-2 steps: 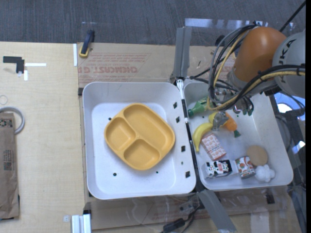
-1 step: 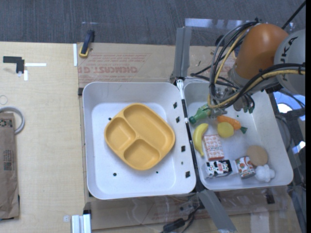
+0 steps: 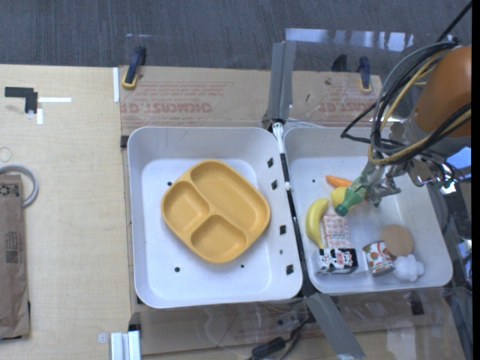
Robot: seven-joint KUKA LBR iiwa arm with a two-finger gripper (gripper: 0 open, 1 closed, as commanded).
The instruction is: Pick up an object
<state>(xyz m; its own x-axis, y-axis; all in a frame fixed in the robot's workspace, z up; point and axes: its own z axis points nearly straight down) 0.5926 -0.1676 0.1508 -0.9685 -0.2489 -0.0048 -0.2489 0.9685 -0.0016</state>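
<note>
Presently, one gripper [image 3: 358,193], hung low in the right-hand bin [image 3: 442,257] on the grey arm's wrist. It sits right at a small yellow-and-green toy [image 3: 343,199], a lemon-like piece with a green end; contact looks likely, but a true hold cannot be confirmed from this angle, nor how the gripper is set. The low reach suggests this toy is the chosen object, it being the nearest loose piece.

Items near the gripper, right bin:
- one orange carrot-like piece [image 3: 338,180], just above and left of it;
- one banana [image 3: 316,218], below and left, against the bin's inner wall;
- one small printed packet [image 3: 337,231], beside the banana;
- one black-and-white carton [image 3: 337,259], further below;
- one small printed can [image 3: 379,258], below;
- one tan disc [image 3: 397,239], below and right;
- one white fluffy ball [image 3: 407,268], beyond the can.

Well away to the left: one yellow divided plate [image 3: 216,211], three compartments, alone in the left bin [image 3: 142,223].
</note>
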